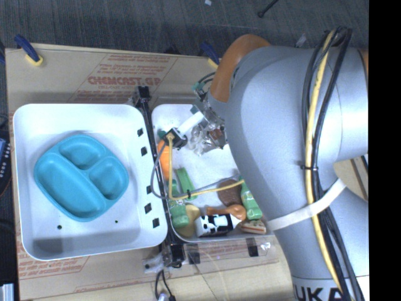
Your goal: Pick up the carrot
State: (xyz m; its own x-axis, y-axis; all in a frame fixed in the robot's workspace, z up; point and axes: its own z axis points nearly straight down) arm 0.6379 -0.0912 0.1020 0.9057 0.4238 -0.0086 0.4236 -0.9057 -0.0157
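Observation:
The carrot (165, 162) is a slim orange piece lying along the left wall of the right bin (169, 113), pointing toward the near end. My gripper (207, 137) hangs over the far half of that bin, a little to the right of the carrot's far tip and apart from it. The big grey arm covers the right side of the bin. Nothing shows between the fingers.
Near the carrot lie a green stick-shaped toy (184, 182) and a green block (180, 214). A black-and-white cow toy (216, 224), a brown piece (230, 196) and a green box (251, 204) crowd the near end. The left bin (37, 121) holds a blue divided plate (81, 175).

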